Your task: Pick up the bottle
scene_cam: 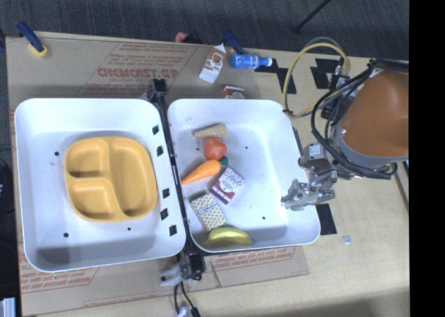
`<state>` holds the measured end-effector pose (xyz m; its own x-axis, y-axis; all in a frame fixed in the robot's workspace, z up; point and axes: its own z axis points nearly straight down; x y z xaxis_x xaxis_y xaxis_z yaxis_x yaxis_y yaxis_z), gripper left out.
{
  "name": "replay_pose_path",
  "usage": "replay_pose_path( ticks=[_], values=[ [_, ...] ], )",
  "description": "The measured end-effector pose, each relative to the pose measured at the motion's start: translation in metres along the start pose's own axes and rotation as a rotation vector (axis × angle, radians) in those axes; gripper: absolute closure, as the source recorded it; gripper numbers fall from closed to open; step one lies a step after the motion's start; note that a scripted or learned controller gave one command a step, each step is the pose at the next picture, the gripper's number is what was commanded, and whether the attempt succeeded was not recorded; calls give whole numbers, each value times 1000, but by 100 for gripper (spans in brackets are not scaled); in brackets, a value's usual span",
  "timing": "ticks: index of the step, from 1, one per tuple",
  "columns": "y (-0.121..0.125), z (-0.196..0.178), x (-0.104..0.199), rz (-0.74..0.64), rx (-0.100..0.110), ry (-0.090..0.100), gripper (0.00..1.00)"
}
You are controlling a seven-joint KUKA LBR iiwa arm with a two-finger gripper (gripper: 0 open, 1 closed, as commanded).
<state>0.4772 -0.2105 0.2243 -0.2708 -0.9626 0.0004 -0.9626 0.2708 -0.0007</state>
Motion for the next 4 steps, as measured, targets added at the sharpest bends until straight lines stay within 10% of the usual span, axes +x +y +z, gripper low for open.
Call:
replay_pose_path(
  ticks=[1,2,4],
  values=[
    [1,14,0,228,-5,0,100],
    [0,13,0,-4,-1,0,100],
    [0,21,0,487,0,-1,100]
  ],
)
